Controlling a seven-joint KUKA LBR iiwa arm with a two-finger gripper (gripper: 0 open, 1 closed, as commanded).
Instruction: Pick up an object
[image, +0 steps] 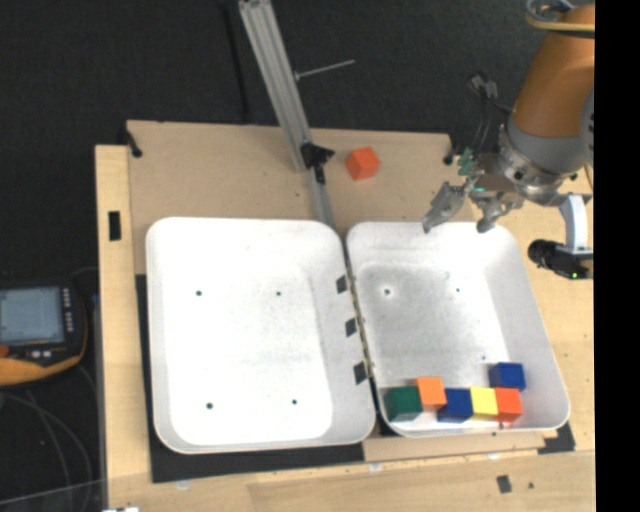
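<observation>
Hovering gripper (462, 214) fingers spread, blocks (457, 399) in right bin (525, 300)

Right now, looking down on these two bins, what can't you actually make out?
- Arm: its upper part is cut off by the top and right edges.
- Cluster of blocks: packed so tightly that any behind or beneath are hidden.
- Device screen: cut by the left edge, too small to read.

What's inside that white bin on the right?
The right bin holds small blocks bunched along its near edge: green, orange, two blue, yellow, and another orange. Anything behind or beneath them is hidden.
</observation>
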